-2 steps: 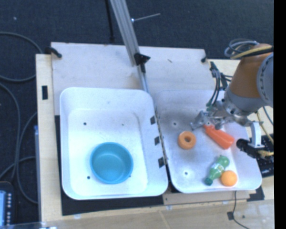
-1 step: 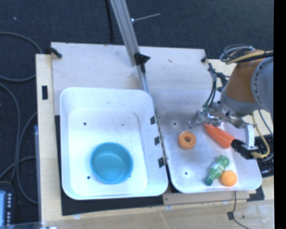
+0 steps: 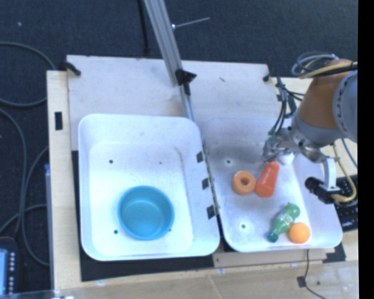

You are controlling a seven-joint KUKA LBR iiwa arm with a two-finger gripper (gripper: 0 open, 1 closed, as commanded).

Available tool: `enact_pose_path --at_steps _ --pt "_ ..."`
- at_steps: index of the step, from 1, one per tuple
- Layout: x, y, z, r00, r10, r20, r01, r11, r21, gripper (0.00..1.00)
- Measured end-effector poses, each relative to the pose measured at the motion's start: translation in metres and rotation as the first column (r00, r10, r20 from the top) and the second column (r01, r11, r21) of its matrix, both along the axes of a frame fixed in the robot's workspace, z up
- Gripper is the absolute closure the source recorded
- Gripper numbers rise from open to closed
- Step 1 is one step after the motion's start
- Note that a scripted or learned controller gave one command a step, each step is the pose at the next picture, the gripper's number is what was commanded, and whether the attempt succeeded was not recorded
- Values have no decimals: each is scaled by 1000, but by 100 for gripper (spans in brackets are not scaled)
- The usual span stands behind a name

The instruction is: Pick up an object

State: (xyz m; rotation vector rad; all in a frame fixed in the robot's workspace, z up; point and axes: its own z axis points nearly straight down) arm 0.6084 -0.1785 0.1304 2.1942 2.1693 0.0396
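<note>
Lowest in the camera view, at the near corner of the right bin, an orange ball sits touching a green bottle that lies tilted beside it. Further back the gripper hangs over the same bin, its tip right at the upper end of an orange-red carrot-shaped toy — whether its fingers are spread or pinched together I cannot tell, since the wrist hides them from above, and nothing is seen clasped between them. That toy lies slanted on the bin floor, and just to its left, close but apart, rests an orange ring like a doughnut. Behind the gripper the grey arm with its orange band reaches in from the right, cables looping off it. Outward again, the left bin holds a blue bowl near its front — upright, well apart from everything else.
</note>
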Motion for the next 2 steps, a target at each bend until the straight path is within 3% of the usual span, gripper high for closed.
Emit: enact_pose_path --at_steps 1,2 --pt "4 4 47 998 18 -54 -17 1000 24 100" --pt "8 -6 104 999 19 -49 -18 1000 21 100"
